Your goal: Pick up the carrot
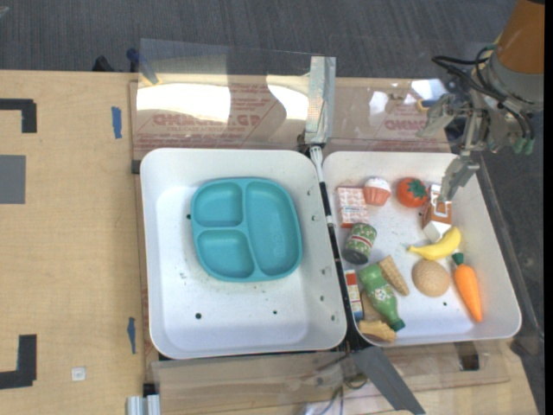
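The carrot (468, 292) is orange with a green top and lies along the right wall of the right bin (505, 318), near its front corner, with the green end pointing to the back. My gripper (452, 185) hangs over the back right part of that bin, well behind the carrot and apart from it. Its tip is just above a small red and white block (438, 213). Nothing shows in its grasp.
Beside the carrot sit a tan round roll (430, 278) and a banana (438, 245). A tomato (411, 192), a cupcake (377, 190), a red box (351, 204), a can (360, 242) and a green bottle (381, 294) crowd the bin's left. A teal divided plate (246, 229) lies in the left bin (164, 258).
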`<state>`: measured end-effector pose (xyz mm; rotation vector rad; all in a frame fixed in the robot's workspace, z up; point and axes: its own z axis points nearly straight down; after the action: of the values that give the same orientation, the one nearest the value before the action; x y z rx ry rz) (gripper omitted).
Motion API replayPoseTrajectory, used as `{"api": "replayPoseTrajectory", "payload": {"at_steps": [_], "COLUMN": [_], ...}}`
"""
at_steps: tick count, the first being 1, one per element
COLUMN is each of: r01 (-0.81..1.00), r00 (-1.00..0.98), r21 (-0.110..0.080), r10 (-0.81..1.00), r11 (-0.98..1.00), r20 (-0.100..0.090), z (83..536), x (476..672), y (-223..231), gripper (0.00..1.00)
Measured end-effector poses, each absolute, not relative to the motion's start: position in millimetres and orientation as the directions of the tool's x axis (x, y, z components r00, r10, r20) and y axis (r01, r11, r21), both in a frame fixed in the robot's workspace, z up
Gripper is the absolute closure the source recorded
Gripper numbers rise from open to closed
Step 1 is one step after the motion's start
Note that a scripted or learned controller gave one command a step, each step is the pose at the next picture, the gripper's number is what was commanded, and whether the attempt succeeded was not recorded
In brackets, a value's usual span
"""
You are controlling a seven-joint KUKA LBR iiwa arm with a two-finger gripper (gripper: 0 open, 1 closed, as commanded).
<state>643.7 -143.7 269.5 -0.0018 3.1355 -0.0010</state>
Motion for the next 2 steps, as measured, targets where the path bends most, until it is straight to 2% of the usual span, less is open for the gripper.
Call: {"api": "replayPoseTrajectory", "payload": {"at_steps": [1, 2], "r01": [-0.077, -0.008], "r00": [-0.997, -1.0], "r21": [0.0, -0.009], "r10": [-0.077, -0.008], "r11": [0.997, 1.0], "r20": [0.004, -0.03], "z": [182.0, 108.0], "x": [563.5, 500.8], "y": [-225.1, -223.6], "gripper": [0.0, 0.0]}}
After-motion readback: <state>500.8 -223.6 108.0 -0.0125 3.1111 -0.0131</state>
